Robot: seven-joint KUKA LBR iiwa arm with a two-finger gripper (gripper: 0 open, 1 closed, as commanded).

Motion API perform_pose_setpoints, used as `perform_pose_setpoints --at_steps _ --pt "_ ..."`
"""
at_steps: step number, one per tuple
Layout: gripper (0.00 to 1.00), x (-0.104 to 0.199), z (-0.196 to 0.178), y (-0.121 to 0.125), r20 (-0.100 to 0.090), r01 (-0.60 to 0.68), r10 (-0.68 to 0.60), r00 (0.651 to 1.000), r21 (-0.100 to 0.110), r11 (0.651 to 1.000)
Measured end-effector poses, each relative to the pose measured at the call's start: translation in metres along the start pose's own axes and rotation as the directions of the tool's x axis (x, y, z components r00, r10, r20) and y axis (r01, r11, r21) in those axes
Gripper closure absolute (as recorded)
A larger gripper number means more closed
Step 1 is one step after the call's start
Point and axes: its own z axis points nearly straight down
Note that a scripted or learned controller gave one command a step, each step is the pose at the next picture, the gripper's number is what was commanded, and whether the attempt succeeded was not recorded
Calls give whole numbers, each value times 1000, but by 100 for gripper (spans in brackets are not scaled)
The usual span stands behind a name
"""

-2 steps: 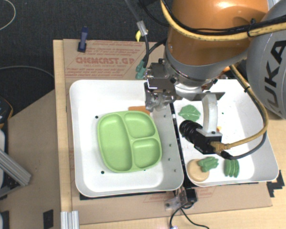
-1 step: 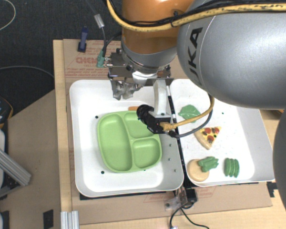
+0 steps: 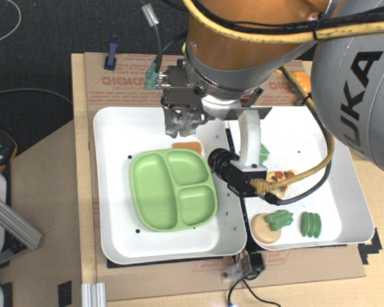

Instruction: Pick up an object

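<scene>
Toward the left bin's [image 3: 109,190] middle lies a green divided tray [image 3: 173,188], flat, its three wells up. Just beyond its far edge an orange block [image 3: 187,146] peeks out, partly hidden. Directly above that block hangs the pincer [image 3: 182,123], at the bin's far side; whether its grip is wide or narrow I cannot tell. Rightward, the right bin [image 3: 345,229] holds a tan disc [image 3: 264,230] with a green piece [image 3: 280,219] on it, and a second green piece [image 3: 310,224] beside.
</scene>
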Motion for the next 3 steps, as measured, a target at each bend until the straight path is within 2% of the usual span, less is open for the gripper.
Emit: perform_pose_setpoints --at_steps 1,2,3 --pt "100 0 -5 3 5 -3 3 1000 4 1000" --pt "100 -57 28 1 8 -10 10 1000 13 1000" --pt "100 -54 16 2 6 -4 4 1000 7 1000"
